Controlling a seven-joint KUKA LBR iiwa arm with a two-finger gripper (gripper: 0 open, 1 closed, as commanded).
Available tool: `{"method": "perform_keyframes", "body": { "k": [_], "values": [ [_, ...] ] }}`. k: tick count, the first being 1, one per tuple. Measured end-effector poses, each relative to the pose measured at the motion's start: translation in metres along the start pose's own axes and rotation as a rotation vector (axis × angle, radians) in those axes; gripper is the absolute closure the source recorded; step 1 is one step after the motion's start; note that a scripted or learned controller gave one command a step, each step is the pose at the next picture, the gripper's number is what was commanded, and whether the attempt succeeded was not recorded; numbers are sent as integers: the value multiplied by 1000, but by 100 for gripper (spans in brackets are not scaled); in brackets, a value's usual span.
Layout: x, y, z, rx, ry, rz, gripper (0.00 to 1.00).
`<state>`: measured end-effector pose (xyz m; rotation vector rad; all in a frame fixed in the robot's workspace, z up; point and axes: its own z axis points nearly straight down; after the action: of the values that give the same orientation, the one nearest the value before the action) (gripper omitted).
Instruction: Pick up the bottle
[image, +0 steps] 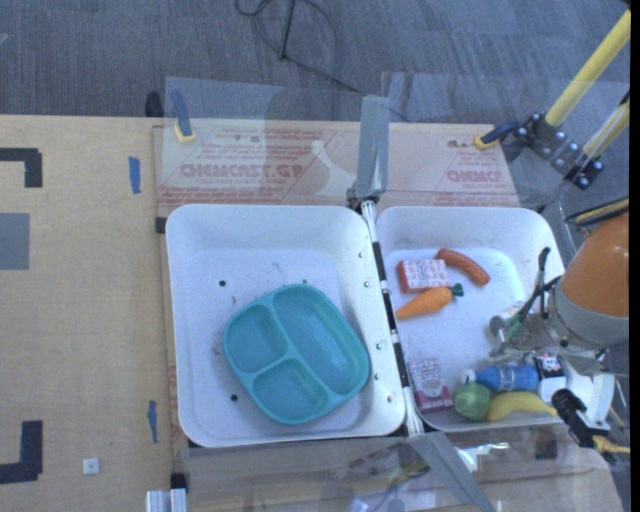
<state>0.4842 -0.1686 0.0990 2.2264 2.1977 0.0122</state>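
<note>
- The grey arm with an orange band (600, 265) reaches in from the right, wrist pointing down over the right shallow white bin (455, 225).
- Its gripper (512, 335) hangs just above the blue plastic bottle (507, 377); whether it is open or closed I cannot tell.
- The bottle lies on its side near the bin's front right corner, beside a green round fruit (472, 401) and a yellow banana (520, 404).

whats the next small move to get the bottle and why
Probably a short drop straight down onto the blue bottle, if the gripper is open. The gripper sits just above the bottle in the right bin, near its front edge. The bottle lies on its side, crowded by the green fruit and the banana, so a centred descent seems safest.
</note>
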Motion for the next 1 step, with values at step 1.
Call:
{"method": "perform_keyframes", "body": {
  "k": [1],
  "values": [
    [2,1,0,0,5,-3,0]
  ]
}}
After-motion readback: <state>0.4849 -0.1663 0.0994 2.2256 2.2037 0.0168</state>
